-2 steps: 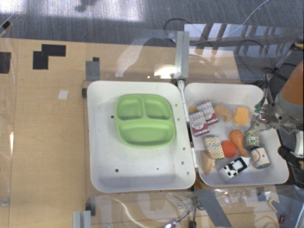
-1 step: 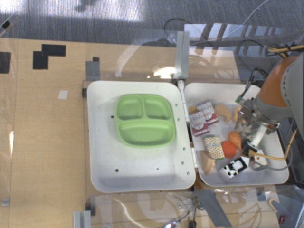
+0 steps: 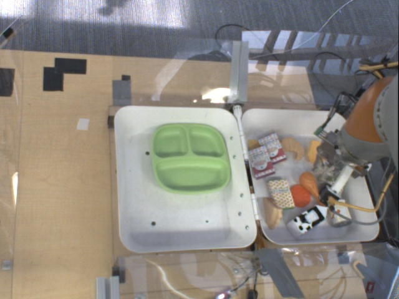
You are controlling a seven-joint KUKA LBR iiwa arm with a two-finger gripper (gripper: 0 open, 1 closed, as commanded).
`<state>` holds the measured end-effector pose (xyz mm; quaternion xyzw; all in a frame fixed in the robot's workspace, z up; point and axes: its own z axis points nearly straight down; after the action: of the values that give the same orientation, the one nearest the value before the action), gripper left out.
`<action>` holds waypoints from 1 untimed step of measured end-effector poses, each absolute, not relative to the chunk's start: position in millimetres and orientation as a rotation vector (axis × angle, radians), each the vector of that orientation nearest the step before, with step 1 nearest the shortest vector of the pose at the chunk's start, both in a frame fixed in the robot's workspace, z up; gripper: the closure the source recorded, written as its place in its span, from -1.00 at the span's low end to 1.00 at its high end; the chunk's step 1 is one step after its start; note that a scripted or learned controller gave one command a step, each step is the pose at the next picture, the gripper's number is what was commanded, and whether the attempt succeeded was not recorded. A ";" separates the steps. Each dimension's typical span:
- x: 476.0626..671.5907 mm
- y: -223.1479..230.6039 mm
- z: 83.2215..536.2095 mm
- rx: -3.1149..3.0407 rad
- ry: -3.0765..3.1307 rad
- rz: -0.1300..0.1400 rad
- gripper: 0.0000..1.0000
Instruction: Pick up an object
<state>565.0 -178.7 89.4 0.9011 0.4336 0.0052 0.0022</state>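
Note:
The right bin point(image 3: 361, 229) holds several small items. Two red-and-white cartons point(image 3: 267, 149) lie near its left wall, with a tan bread piece point(image 3: 292, 147) and a yellow piece point(image 3: 313, 149) behind them. In the middle are a patterned carton point(image 3: 280, 192), an orange oval item point(image 3: 310, 182) and a red-orange round one point(image 3: 300, 195). A black-and-white item point(image 3: 308, 220) lies at the front. My gripper point(image 3: 325, 178) hangs low over the bin's right half, just right of the orange oval item. Nothing visibly held.
The left bin point(image 3: 134, 229) bears a green divided plate point(image 3: 190, 157). Another tan piece point(image 3: 272, 212) lies by the divider wall point(image 3: 245, 167). The grey arm with its orange band point(image 3: 368, 114) covers the right bin's far right side. Cables trail at the bin's front right corner.

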 end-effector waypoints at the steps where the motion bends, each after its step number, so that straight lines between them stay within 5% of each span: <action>1: 629.1 -117.5 88.4 3.043 0.772 0.014 1.00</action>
<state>629.1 -117.5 88.4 0.9693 0.2460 0.0045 0.0008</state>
